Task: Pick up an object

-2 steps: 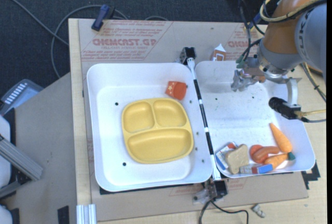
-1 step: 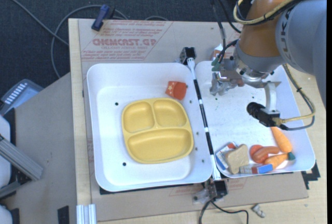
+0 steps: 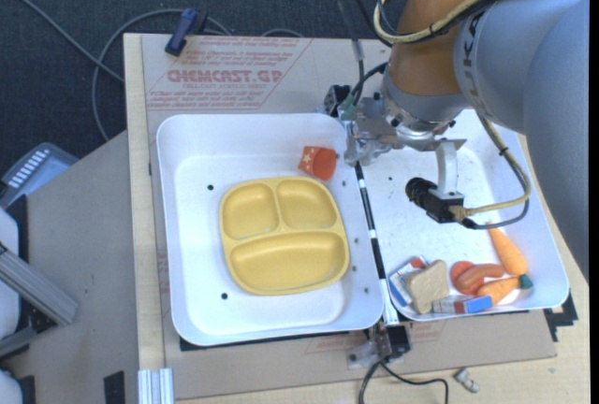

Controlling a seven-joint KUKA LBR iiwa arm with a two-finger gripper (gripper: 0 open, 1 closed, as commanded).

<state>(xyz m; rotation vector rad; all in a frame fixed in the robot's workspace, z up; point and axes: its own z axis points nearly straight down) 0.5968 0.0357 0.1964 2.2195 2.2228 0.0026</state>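
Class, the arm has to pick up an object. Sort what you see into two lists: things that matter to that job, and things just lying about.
Matter to the job:
gripper
orange-red block
carrot
yellow divided plate

Just lying about:
blue clip
grey cable

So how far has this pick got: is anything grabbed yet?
Nothing looks picked. The gripper sits low over the divider between the bins, beside the orange block. The yellow tray lies in the left bin; the carrot and other toys remain in the right bin. Grasp and lift remain.
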